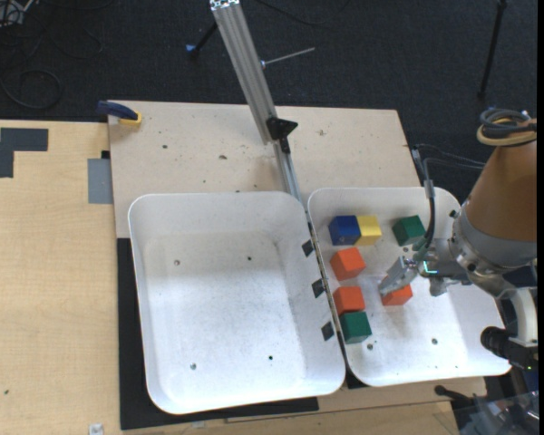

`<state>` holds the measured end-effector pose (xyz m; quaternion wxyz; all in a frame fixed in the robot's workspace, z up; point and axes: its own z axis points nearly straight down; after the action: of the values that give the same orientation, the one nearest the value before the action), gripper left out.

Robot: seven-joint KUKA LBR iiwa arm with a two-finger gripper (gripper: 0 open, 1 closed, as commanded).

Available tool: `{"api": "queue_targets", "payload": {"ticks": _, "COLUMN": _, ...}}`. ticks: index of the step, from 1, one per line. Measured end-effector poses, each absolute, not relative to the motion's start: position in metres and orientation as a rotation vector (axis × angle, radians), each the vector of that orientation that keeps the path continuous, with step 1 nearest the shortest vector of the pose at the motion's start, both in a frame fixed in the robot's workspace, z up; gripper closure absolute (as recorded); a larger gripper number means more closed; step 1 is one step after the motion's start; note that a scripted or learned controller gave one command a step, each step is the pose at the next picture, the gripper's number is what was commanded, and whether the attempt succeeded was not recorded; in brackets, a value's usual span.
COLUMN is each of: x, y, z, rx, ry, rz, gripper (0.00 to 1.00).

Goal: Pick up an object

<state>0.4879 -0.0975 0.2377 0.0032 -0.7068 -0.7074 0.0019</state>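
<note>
1. Fingers of my gripper (401,279) straddle the orange block (398,294), right of the bin divider (322,288); whether they are clamped, I cannot tell.
2. Risk: a shallow pinch lets it slip when lifting.

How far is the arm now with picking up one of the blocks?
Done: the gripper has reached into the right white bin. In hand: it sits low at a small orange-red block, just above it; whether it grips it is unclear. Left: lifting the block. The blue cube, yellow cube and others lie untouched.
</note>
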Motion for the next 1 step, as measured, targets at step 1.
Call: {"api": "queue_targets", "payload": {"ticks": 1, "x": 0.4884, "y": -0.0989, "z": 0.2393, "rx": -2.224, "ry": -2.215, "rz": 0.002, "gripper": 0.00}}
